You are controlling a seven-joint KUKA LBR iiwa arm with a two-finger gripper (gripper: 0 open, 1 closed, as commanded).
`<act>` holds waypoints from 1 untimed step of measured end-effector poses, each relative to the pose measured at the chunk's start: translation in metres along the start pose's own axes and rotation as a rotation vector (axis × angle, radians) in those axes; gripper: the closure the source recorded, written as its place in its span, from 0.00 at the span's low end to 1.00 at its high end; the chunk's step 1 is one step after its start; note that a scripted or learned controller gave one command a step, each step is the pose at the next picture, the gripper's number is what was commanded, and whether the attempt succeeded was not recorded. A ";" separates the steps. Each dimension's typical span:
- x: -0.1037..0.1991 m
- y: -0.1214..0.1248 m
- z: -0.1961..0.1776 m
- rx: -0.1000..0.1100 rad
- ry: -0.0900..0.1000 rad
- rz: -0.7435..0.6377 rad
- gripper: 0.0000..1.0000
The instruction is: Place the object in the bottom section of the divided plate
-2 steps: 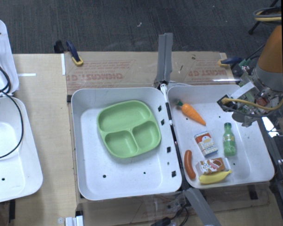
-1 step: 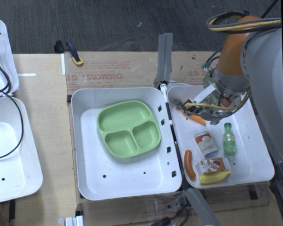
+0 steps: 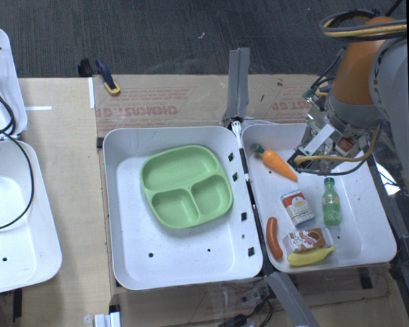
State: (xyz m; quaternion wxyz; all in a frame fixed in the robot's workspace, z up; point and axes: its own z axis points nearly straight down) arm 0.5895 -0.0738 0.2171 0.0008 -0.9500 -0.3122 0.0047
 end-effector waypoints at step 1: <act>0.071 -0.037 0.030 0.000 0.000 0.074 1.00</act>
